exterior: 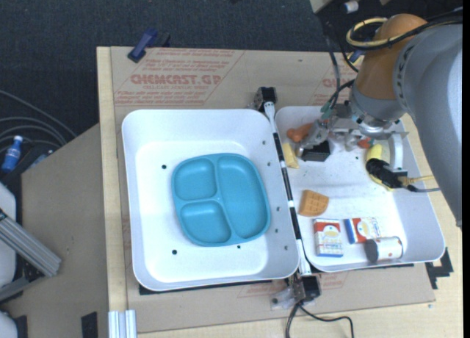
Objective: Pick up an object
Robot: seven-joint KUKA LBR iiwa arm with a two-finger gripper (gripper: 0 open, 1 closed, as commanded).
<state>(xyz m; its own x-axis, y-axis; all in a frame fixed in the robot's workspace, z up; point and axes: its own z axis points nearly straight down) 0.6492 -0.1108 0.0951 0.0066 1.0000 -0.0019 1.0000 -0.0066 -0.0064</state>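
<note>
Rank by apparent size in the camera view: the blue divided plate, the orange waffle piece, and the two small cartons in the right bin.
1. Blue divided plate, by far the largest.
2. The two small cartons: they look about alike, so unranked between them.
3. Orange waffle piece, slightly smaller.

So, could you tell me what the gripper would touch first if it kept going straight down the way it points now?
Probably the floor of the right bin, just beside the small orange piece at the back left. The gripper points down there, though its height above the bin is hard to judge.
</note>
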